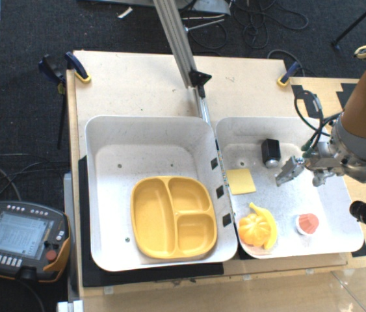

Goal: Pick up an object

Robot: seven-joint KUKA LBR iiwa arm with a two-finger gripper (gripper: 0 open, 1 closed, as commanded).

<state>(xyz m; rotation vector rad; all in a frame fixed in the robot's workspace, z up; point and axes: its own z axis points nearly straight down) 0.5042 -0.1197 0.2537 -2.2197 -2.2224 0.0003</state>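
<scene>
A: Fingers first. Gripper point(298, 172) hangs over the right bin point(339, 236), in its upper right part. Two fingers spread, nothing between them. One tip points left toward the black block point(271, 152), near it but apart.

B: Open room around it?

A: Bare white floor below the gripper and down to the bin's near rim. The arm point(365, 116) comes in across the bin's right rim. The bin's left wall touches the left bin point(104, 148); black clips sit along that shared edge.

B: Count the pickable things.

A: Right bin, four: one black block at the upper middle; one yellow flat square point(242, 181) by the left wall; one orange-and-yellow fruit-shaped toy point(258, 229) at the lower left; one small red-and-white piece point(307, 223) at the lower middle. All lie apart from each other and from the fingers.

B: Left bin?

A: One yellow divided tray point(173, 216), three compartments, lying flat in the lower middle, its right edge near the shared wall.

B: Outside the bins?

A: Bench point(137, 83) bare behind both bins; a slanted metal pole point(177, 34) crosses it. One teach pendant point(19, 238) on the floor, far left.
</scene>
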